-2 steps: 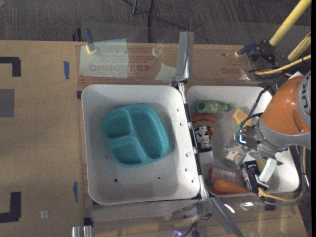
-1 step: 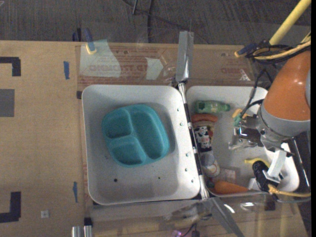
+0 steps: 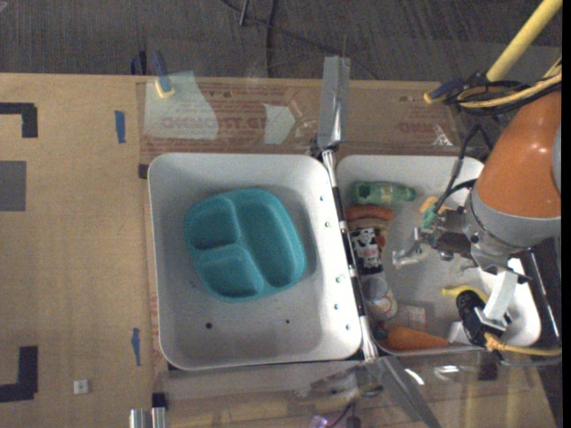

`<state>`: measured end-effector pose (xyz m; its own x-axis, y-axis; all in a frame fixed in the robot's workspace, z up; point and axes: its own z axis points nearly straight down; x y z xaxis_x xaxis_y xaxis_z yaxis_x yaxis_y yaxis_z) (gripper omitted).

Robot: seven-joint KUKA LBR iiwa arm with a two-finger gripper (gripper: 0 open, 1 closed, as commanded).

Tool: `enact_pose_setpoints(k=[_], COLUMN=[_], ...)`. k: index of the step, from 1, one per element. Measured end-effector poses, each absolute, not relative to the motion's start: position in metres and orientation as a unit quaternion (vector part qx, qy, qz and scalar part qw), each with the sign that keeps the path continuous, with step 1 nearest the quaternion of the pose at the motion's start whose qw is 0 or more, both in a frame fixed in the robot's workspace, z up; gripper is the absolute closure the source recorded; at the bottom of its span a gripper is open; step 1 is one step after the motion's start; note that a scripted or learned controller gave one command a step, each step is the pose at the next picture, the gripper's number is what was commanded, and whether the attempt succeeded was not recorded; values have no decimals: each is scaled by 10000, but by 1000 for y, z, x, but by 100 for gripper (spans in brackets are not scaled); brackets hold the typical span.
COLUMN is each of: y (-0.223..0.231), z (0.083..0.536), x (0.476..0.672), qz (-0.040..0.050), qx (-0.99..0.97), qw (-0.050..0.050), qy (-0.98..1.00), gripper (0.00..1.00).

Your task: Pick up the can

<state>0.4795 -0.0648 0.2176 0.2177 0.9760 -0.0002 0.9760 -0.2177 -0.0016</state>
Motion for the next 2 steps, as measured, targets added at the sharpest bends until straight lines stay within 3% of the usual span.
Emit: enact_pose_setpoints(k=[1,2], y=[-122,-62], z=[92,184], x=[481,479], qz=[-14,5], qx=[-7353,-8026], qw=[-19,4], qy=[-6777,-5965], gripper=[0,0])
